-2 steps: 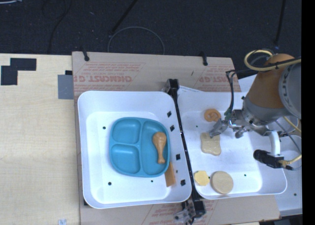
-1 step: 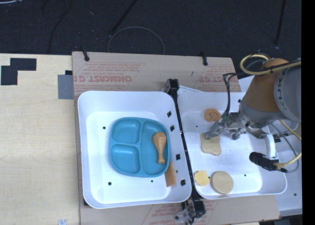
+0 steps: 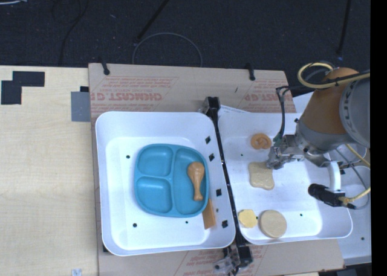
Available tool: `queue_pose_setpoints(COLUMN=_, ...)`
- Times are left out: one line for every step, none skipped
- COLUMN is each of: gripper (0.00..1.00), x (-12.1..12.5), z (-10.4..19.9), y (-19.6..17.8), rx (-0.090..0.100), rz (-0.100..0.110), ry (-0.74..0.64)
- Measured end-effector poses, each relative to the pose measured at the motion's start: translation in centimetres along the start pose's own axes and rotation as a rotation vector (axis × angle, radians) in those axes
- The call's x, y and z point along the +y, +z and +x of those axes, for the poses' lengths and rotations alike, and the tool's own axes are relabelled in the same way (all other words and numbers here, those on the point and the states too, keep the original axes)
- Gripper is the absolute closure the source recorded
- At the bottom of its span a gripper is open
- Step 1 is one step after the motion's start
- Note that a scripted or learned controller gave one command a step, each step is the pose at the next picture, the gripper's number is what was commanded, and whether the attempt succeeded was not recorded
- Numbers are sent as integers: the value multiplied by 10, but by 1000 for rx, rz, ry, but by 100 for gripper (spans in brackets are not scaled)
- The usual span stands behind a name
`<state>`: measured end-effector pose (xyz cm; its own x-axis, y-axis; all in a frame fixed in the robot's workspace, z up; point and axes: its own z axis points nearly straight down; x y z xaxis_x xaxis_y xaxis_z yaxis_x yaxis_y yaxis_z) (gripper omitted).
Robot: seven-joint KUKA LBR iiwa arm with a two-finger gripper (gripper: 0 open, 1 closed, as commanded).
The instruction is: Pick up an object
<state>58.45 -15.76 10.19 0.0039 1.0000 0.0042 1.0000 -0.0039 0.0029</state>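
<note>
My gripper (image 3: 276,160) reaches down into the right bin (image 3: 302,220) from the right. Its tip sits at the upper right edge of a pale flat bread-like piece (image 3: 261,177). A small round orange-brown cookie (image 3: 261,142) lies just up and left of the gripper. Near the bin's front lie a small yellow disc (image 3: 247,218) and a larger tan round biscuit (image 3: 273,223). Nothing shows between the fingers.
The left bin (image 3: 115,220) holds a blue divided plate (image 3: 151,199) with a toy drumstick (image 3: 196,179) in its right compartment, and a brown stick (image 3: 208,215) by the plate's edge. A black divider runs between the bins. Cables hang off the arm on the right.
</note>
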Motion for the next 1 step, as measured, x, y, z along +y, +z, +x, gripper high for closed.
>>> queue_pose_setpoints(gripper=100, x=11, z=-1, y=-54, rx=-5, rz=1, ry=-5)
